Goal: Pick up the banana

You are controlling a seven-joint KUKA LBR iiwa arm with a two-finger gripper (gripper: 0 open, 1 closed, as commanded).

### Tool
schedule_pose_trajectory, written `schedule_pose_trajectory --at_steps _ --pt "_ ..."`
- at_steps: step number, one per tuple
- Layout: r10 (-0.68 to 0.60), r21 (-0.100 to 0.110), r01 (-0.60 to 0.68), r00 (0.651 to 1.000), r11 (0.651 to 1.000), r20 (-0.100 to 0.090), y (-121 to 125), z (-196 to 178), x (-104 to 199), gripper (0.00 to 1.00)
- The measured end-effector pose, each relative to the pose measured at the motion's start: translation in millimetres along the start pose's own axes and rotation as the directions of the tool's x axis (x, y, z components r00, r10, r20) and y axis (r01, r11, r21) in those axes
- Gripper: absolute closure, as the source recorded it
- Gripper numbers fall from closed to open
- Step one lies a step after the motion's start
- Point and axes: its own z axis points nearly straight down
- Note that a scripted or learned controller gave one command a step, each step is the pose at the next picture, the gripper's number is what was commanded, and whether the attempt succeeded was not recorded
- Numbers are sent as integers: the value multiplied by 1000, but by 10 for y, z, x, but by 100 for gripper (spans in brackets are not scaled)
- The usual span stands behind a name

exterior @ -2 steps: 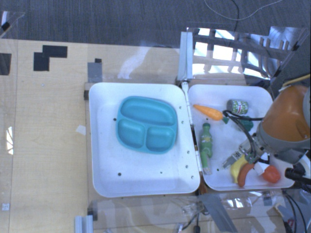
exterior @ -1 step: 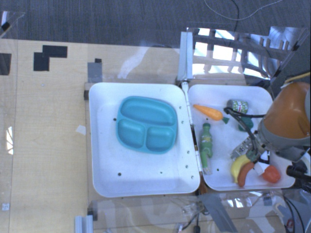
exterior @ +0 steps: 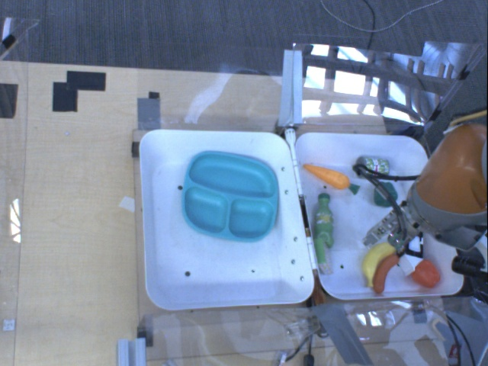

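Starting at the left: sitting in the middle of the left bin [exterior: 152,280], apart from the task, a blue divided plate [exterior: 229,195].

Crossing into the right bin [exterior: 415,145]: lying near its top left corner, an orange carrot [exterior: 326,175]; lying lengthwise below that, close to the wall between the bins, a green bottle [exterior: 324,227].

Moving further right: lying on the floor of the right bin near its front edge, the banana [exterior: 375,259], yellow and curved, pressing side by side against a reddish-brown sausage-shaped piece [exterior: 385,273]. Resting flat, not lifting, so judging the pick as not yet done; closing on the fruit and raising it clear of the bin both remaining.

Hovering just above and right of the banana's upper end, the gripper [exterior: 398,233], either touching that end or sitting just beside it, too small to tell which. Not showing clearly enough for a call on whether spread or pressed together, and not visibly pinching anything.

Ending at the right: sitting beside the sausage piece, a small red rounded item [exterior: 425,273]; lying toward the back of the bin, a green can [exterior: 374,165]; looming over the right side, the arm's orange band [exterior: 457,174].
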Motion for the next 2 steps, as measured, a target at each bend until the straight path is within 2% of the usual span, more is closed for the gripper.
schedule_pose_trajectory --at_steps 1,2 --pt "310 19 -310 951 951 -9 322 -733 534 100" --pt "309 19 -309 951 951 -9 322 -732 534 0"
